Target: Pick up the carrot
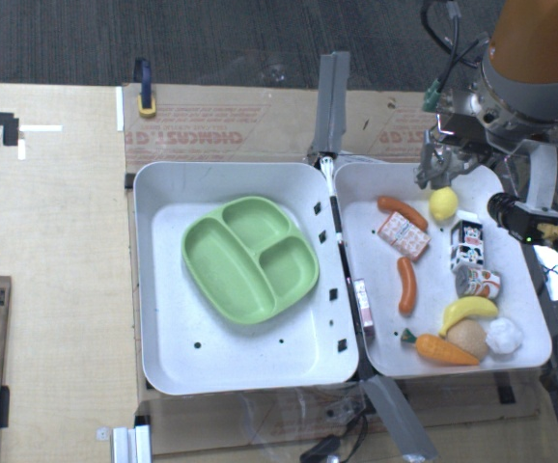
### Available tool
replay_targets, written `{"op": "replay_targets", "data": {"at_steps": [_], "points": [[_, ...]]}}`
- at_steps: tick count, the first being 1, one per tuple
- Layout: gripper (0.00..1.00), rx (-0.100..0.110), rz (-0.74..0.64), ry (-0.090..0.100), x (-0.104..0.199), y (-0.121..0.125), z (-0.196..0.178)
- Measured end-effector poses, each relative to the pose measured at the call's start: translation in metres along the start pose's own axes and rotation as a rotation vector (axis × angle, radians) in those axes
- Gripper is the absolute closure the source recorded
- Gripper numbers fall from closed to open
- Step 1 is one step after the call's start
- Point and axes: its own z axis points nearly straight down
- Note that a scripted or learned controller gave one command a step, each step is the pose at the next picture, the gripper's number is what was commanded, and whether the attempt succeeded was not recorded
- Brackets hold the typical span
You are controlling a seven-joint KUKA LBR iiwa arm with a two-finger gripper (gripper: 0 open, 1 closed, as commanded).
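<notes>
Two white bins (153, 287) sit side by side on the counter (47, 220); the left holds a green divided plate (250, 258). Whether the hand (440, 167), above the right bin's far edge, is open or closed is unclear. The carrot (443, 350) lies near that bin's front edge, touching a banana (469, 311).

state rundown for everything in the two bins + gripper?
carrot: lying flat, right bin's near edge, not grasped
gripper: over right bin's far end, above the lemon
green divided plate: in left bin, nothing on it
banana: lying against the carrot
two sausages: lying flat, apart
</notes>
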Motion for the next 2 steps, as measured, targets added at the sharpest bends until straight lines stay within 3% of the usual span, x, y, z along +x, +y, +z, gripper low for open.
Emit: {"op": "replay_targets", "data": {"at_steps": [1,2], "points": [[1.0,-0.002,-0.333,0.001,-0.0538,-0.0556,-0.0139],[1.0,-0.001,-0.334,-0.001,-0.0539,-0.054,-0.022]]}}
